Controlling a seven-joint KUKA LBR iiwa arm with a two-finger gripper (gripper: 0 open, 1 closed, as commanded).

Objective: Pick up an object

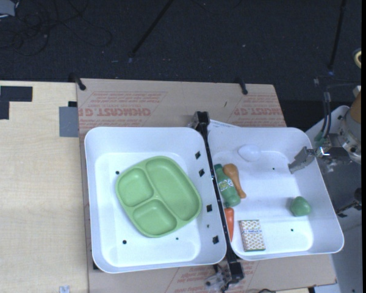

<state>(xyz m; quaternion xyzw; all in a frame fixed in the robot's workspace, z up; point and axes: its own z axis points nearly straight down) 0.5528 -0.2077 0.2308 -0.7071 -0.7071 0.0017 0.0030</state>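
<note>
The gripper (302, 159) hangs over the right bin's (274, 249) right rim; whether it grips anything, I cannot tell. In that bin: bottle (226, 185), carrot (229, 223), box (251, 234), green lump (300, 206). A tray (157, 195) sits mid left bin (100, 212)

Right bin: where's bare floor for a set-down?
Right bin: bare floor mid-bin, bordered by green bottle, small box and green lump. Crowded along the divider: bottle, wooden piece, carrot. Gripper sits at the right wall.
</note>
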